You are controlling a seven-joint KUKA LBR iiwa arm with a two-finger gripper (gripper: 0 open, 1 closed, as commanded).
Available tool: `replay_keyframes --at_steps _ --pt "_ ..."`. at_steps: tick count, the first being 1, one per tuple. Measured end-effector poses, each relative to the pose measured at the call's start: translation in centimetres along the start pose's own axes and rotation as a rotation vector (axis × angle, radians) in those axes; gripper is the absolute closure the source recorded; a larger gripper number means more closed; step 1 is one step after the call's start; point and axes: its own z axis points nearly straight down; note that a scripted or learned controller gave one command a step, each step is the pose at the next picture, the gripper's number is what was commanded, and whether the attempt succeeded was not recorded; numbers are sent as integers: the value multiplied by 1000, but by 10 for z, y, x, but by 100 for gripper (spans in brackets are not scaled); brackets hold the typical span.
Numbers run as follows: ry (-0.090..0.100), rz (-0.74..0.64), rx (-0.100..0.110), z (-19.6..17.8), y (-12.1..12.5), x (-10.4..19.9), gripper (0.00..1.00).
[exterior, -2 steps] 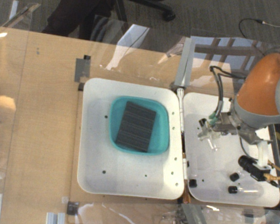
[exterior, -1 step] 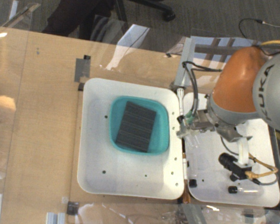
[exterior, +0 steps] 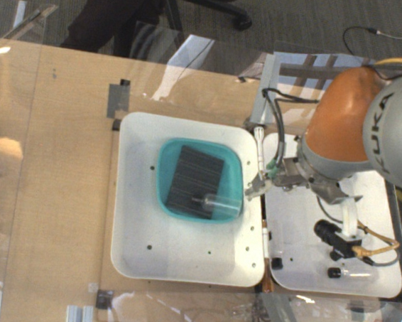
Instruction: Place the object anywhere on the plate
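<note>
A pale wooden surface (exterior: 56, 177) runs across the view from above, its left part glazed with glare from a clear sheet that makes the details there hard to read. A large grey arm (exterior: 397, 127) with an orange band comes in from the right and is cut off by the right edge. Its bulk covers most of the far half of the right bin (exterior: 297, 263), so that bin's contents there are hidden. The left bin (exterior: 176, 261), white and shallow, sits just beside the right one and is seen whole. In its far half lies a teal plate (exterior: 166, 167), square with rounded corners. A dark ribbed block (exterior: 193, 177) lies flat on the plate, inside its rim, slightly tilted. The hand (exterior: 264, 182) hangs at the end of the arm, over the seam between the two bins and just right of the plate's right edge. It is largely tucked under the wrist, so whether it is open or closed cannot be told, and nothing can be seen held in it. It is apart from the block. A small clear cylinder (exterior: 218, 204) rests on the plate at the block's near right corner, too blurred to identify. A small black-tipped piece (exterior: 337, 272) lies in the right bin near its front edge.
</note>
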Motion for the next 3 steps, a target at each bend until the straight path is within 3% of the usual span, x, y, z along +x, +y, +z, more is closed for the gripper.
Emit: replay_keyframes --at_steps 2,3 --pt "0 0 0 0 0 0 0" --pt "0 -105 1 19 34 -2 0"
